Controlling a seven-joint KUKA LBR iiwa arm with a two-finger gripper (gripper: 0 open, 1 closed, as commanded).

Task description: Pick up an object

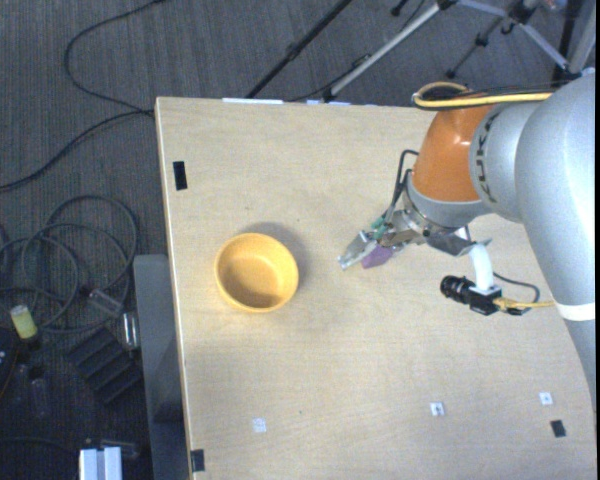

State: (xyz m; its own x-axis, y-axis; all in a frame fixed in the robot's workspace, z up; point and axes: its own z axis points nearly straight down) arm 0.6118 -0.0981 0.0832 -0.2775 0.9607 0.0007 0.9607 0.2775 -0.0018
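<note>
Camera view shows the end effector (365,251), finger state unclear, right of a yellow bowl (257,271) that looks light, rigid, best pinched at its rim.

The table top (310,368) looks like pale wood, flat and smooth, not shiny. The yellow bowl (257,271) looks like smooth plastic with a soft, dull shine. The arm (540,168) on the right looks like hard grey metal, and its orange band (448,163) is smooth and a bit glossy. The floor (70,58) on the far left looks like rough grey carpet.
</note>
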